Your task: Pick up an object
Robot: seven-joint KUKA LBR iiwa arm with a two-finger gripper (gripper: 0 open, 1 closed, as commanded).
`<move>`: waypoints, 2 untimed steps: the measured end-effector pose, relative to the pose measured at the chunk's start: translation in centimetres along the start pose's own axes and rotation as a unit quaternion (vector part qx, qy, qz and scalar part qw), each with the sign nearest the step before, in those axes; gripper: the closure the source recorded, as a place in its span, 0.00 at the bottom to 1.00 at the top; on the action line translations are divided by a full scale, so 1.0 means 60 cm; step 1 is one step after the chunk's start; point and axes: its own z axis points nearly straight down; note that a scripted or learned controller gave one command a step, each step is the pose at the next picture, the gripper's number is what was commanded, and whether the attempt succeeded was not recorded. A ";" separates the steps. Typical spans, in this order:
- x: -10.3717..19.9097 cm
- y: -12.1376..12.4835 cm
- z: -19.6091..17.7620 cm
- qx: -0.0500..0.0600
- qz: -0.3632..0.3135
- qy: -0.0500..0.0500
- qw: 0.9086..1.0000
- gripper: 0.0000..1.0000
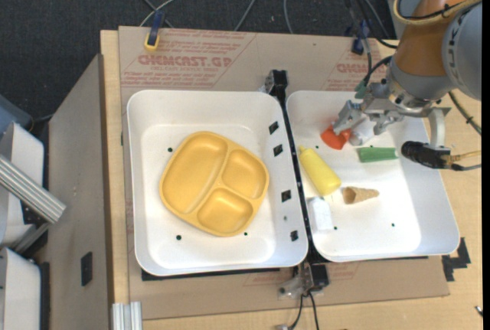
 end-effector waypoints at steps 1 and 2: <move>0.015 0.011 0.075 -0.004 -0.001 -0.001 1.000 0.00; 0.015 0.013 0.051 -0.008 -0.001 -0.001 1.000 1.00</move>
